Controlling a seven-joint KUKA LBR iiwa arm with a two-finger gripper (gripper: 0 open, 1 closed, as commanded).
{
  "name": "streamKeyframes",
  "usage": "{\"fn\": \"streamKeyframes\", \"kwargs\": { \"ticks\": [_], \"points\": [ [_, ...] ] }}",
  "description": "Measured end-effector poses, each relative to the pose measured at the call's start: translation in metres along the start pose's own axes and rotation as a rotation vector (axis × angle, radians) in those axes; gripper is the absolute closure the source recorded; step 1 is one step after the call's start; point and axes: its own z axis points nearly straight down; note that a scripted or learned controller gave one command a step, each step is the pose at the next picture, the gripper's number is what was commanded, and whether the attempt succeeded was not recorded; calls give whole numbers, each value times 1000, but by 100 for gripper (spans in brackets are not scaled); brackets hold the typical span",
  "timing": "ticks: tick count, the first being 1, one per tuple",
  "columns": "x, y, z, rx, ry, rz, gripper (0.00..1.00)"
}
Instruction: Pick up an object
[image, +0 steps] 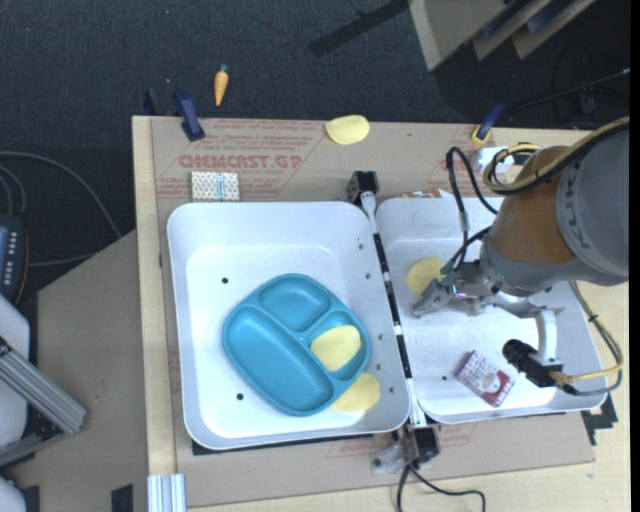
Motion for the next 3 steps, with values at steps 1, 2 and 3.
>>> {"fn": "streamKeyframes", "kwargs": {
  "ticks": [1,2,3],
  "points": [
    [-22,67,-2,-5,-2,-1,0],
    [-13,115,-2,-6,-2,-2,0],
    [3,108,-2,-2,-1,-2,0]
  ]
}}
